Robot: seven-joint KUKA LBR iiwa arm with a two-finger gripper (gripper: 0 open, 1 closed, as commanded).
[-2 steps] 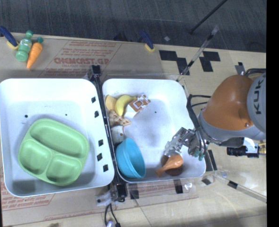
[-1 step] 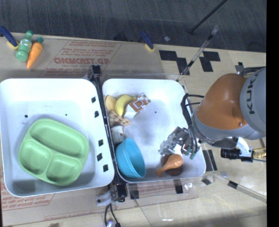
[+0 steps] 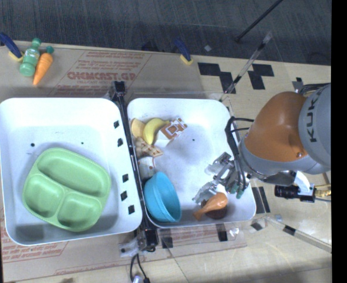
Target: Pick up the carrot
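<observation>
Your gripper [image 3: 215, 188] sat low in the right bin [image 3: 188, 108], near its front right corner, with the carrot [image 3: 213, 204] lying just below its fingers, touching or nearly so. You couldn't tell from that slant whether the jaws were spread or closed, nor whether they had it. A blue bowl [image 3: 161, 198] stood to its left, a banana [image 3: 152, 130] further back. The left bin [image 3: 14, 108] carried 1 green tray [image 3: 66, 187].
</observation>
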